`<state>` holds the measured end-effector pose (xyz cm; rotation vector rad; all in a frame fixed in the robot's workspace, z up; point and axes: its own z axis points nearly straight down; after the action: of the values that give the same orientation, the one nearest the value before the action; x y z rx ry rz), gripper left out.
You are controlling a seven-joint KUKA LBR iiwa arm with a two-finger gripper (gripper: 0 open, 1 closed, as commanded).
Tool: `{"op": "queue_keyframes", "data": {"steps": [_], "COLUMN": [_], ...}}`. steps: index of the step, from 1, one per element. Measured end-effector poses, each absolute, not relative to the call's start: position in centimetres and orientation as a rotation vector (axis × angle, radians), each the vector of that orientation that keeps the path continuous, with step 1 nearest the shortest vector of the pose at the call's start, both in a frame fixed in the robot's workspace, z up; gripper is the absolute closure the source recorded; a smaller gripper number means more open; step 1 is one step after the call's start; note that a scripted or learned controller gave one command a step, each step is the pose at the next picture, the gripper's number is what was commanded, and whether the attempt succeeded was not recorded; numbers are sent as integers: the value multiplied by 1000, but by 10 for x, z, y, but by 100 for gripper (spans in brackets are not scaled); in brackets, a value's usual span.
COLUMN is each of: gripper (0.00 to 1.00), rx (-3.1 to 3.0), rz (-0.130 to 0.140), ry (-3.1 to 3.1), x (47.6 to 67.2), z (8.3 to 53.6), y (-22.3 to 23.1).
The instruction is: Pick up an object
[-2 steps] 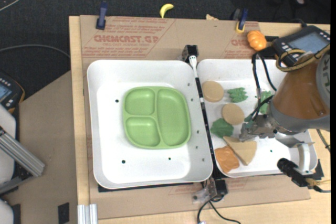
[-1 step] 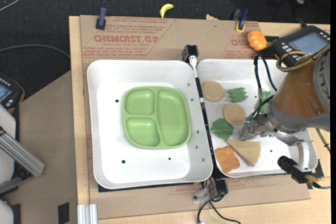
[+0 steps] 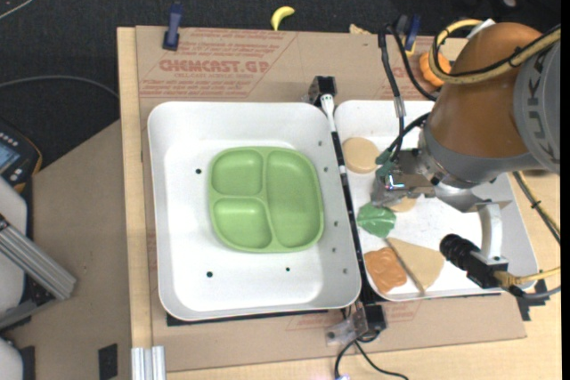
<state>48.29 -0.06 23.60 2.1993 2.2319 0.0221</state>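
Your arm reaches in from the right, its gripper point(image 3: 392, 182) low over the right bin point(image 3: 356, 115), where the pickable things lie crowded near the divider: a tan disc point(image 3: 361, 155), a green piece point(image 3: 377, 219), a wedge point(image 3: 417, 262) and an orange piece point(image 3: 385, 270). The gripper hangs just above the green piece; whether it grips anything, you cannot tell. The left bin point(image 3: 169, 191) carries a green tray point(image 3: 266, 198), well apart.
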Motion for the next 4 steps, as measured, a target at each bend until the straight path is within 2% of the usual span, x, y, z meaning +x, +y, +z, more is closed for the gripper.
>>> {"op": "queue_keyframes", "data": {"steps": [1, 2, 3, 4], "gripper": [100, 100, 100, 100], "rx": [2214, 2207, 2218, 2225], "rz": [4, 27, 2, -14], "ry": [2230, 2225, 2221, 2227], "x": [479, 481, 480, 479], "z": [233, 379, 382, 292], "y": [53, 99, 96, 119]}}
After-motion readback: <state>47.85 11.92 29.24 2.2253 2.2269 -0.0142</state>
